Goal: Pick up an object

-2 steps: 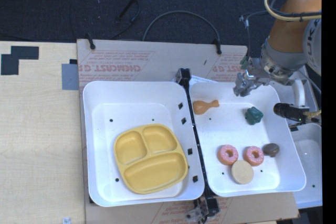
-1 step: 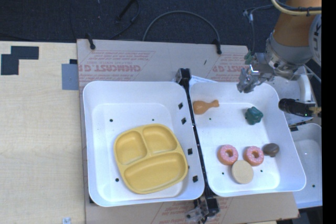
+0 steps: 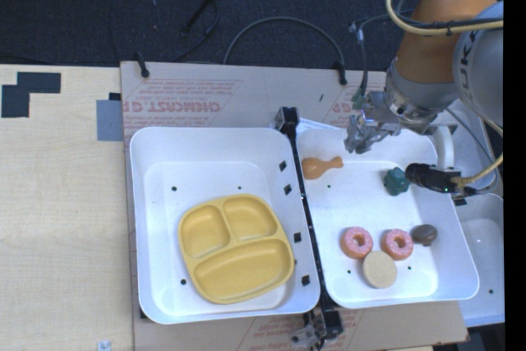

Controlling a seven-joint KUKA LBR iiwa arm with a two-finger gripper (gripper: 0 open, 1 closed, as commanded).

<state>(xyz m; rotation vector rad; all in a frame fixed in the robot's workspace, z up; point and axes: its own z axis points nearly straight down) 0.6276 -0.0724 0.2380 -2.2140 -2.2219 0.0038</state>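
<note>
Camera view, read from the left, gives us first the left bin (image 3: 156, 177), where a yellow divided tray (image 3: 237, 247) lies toward the near side, well apart from anything we would try to lift. Crossing the black divider (image 3: 297, 193) between the two bins, we reach the right bin (image 3: 460, 275) and its small things. Nearest the divider lies an orange drumstick-shaped toy (image 3: 320, 167), its long axis running roughly left to right with the thin end pointing right and slightly up. Further right and toward the near side we see two pink doughnuts (image 3: 357, 242) (image 3: 398, 243) side by side, a pale round cookie (image 3: 380, 269) just below and between them, and a small dark brown lump (image 3: 424, 235) beside the right doughnut. A teal object (image 3: 396, 181) sits toward the far right of the bin, close to a black part of the arm. We place the gripper (image 3: 362, 140) over the far edge of the right bin; its fingertips are too dark and small against the wrist for us to say how they stand, and we see nothing between them. We judge the drumstick toy the likeliest target: it lies just down and to the left of the gripper, nearer than anything else in the bin. We reckon the coming move is a short shift toward the divider and a descent, with the fingers set across the toy's long axis. The divider close by leaves little room on that side.
</note>
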